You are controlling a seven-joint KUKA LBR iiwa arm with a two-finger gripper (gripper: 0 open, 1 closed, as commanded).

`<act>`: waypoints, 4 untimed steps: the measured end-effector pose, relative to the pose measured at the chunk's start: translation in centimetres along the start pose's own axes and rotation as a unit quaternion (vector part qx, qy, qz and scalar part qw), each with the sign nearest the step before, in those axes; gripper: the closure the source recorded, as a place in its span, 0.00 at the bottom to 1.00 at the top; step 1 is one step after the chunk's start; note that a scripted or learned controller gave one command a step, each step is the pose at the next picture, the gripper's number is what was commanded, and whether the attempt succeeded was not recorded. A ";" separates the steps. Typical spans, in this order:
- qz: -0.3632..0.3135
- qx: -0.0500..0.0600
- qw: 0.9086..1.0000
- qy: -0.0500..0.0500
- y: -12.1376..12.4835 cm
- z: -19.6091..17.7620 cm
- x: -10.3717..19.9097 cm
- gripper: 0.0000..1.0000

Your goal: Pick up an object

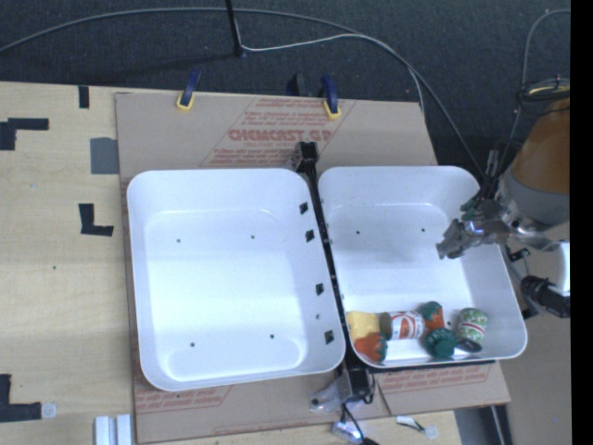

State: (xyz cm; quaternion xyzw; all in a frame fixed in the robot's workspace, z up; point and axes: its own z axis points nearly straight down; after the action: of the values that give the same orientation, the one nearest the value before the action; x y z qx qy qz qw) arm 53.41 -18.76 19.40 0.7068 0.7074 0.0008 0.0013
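My gripper [457,239] hangs over the right-hand white bin [389,188], close to that bin's right wall and about halfway along it, with my grey arm and its orange band [545,156] reaching in behind it from the right. Whether it is open or closed I cannot tell, for it is small and dark against the white, and I see nothing held in it. The things to pick from lie well apart from it, bunched along the near wall of the same bin: a yellow piece [363,323] beside an orange-red one [371,346], a white can with a red label [403,326] lying on its side, a dark green lump [441,343], and a round speckled item [473,324] at the right end. The left bin [222,276] sits just beside, on brown cardboard [269,133] clamped to the bench [56,276].
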 end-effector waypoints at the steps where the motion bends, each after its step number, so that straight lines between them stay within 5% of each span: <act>1: 0.000 -0.001 1.000 0.000 -0.3 -6.0 -0.6 1.00; 4: -0.002 0.002 1.000 0.001 1.1 -4.0 15.7 1.00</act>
State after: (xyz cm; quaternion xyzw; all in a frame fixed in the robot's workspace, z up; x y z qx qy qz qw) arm 54.47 -3.06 23.39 0.7052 0.7090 -0.0002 -0.0009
